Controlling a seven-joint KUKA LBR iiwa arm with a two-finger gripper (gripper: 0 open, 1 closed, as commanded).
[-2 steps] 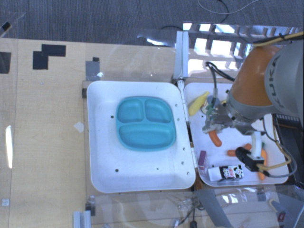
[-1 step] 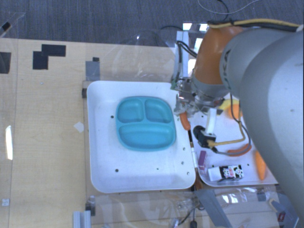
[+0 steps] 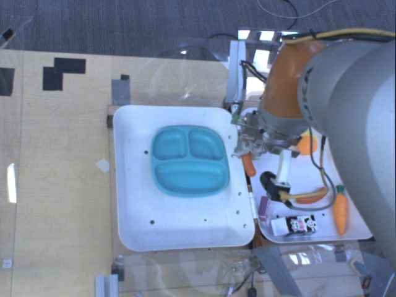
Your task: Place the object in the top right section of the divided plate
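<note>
A: What sits on the worktop (image 3: 62, 166) from the overhead camera?

B: 2 shallow white bins side by side. The left bin (image 3: 133, 215) carries a blue divided plate (image 3: 189, 161) with 3 sections: 2 smaller ones at the far side, 1 wide one nearer the camera. All 3 sections are bare.

A: And the right bin (image 3: 356, 228)?

B: It carries several things. A toy carrot (image 3: 340, 210) stands near its right edge, an orange ball (image 3: 306, 144) shows partly behind the arm, a long orange-red piece (image 3: 306, 197) lies near the middle, a small black-and-white carton (image 3: 296, 225) lies at the front, and a purple piece (image 3: 263, 208) sits by the wall between the bins.

A: Where is the arm (image 3: 334, 85)?

B: It comes in from the right, orange band above the wrist. The gripper (image 3: 249, 146) hangs over the wall between the 2 bins, just right of the plate.

A: Is it holding anything?

B: A small orange thing (image 3: 249, 165) shows right beneath it, at the dividing wall. Whether the fingers pinch it, or are spread or pressed together, I cannot tell.
</note>
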